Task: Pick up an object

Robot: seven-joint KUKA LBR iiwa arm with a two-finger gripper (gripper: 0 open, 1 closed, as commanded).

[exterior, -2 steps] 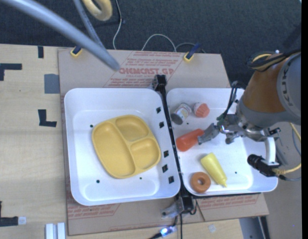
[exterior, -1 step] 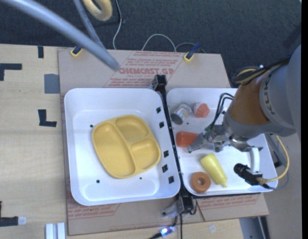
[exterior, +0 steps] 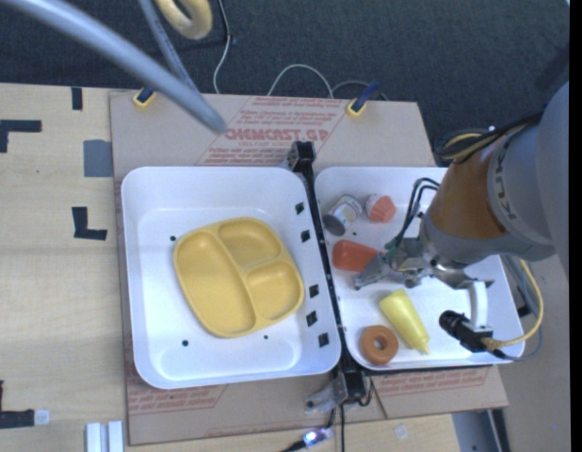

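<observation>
Wood bench [exterior: 46,252] w/ cardboard sheet [exterior: 272,125] under two white bins [exterior: 140,205].

Orange block [exterior: 353,254] lies flat in right bin [exterior: 503,351], near its divider.

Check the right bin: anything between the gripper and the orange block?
Nothing visible. The gripper sits low in the right bin, right next to the orange block, with no object between them. The yellow piece and the brown ring lie nearer the camera, off that line.
</observation>
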